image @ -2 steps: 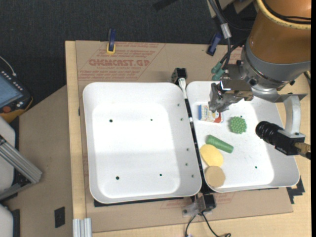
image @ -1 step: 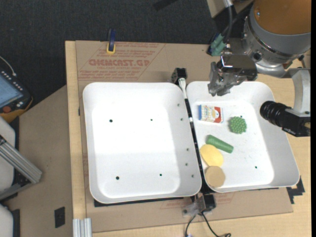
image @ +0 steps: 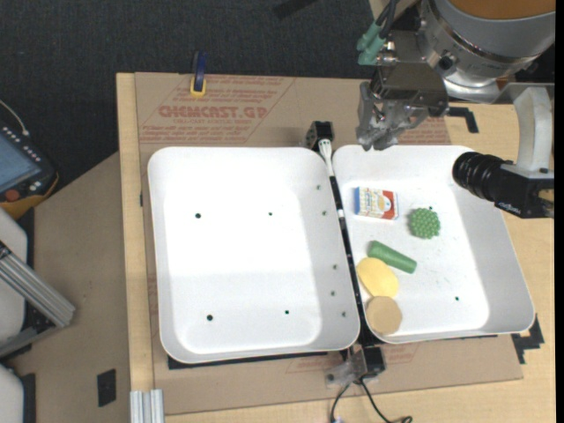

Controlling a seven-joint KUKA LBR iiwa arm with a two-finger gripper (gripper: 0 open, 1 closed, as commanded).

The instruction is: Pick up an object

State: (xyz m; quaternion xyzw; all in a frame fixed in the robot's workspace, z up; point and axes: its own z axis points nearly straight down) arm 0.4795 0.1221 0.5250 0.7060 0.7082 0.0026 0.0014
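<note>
In the right bin [image: 480, 276] lie a small blue, white and red box [image: 375, 203], a bumpy green ball [image: 424, 223], a green cylinder [image: 392, 257], a yellow oval piece [image: 378, 278] and a tan disc [image: 383, 314]. My gripper [image: 381, 136] hangs above the far left corner of that bin, beyond the small box and clear of every object. Nothing shows between its fingers.
The left bin [image: 247, 254] sits beside the right one on a cardboard sheet [image: 220, 104]. A black camera-like cylinder [image: 480, 174] juts over the right bin's far right edge. Clips hold the bins at the middle seam, back and front.
</note>
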